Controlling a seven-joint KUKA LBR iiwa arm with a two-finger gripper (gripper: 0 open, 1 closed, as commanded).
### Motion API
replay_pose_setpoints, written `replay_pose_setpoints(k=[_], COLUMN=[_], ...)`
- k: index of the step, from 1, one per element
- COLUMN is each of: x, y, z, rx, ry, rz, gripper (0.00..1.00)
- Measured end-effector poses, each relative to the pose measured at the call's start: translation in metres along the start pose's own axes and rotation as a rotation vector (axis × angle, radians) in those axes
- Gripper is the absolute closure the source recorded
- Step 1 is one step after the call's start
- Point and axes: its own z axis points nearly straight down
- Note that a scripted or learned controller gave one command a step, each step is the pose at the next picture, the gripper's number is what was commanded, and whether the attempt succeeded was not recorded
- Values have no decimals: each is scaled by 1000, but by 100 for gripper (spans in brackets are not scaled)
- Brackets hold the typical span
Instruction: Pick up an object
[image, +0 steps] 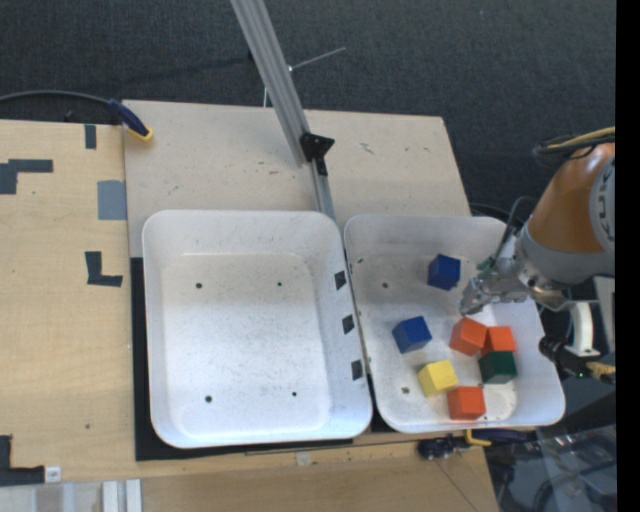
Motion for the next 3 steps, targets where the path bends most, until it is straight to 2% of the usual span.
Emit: replay_pose_setpoints(k=[1, 2, 3], x=[0, 0, 50], y=[8, 9, 23], z=[-61, -94, -84], rx=[-8, -5, -1], ry=[-2, -1, 1], rz=[0, 0, -4], gripper=[100, 100, 100])
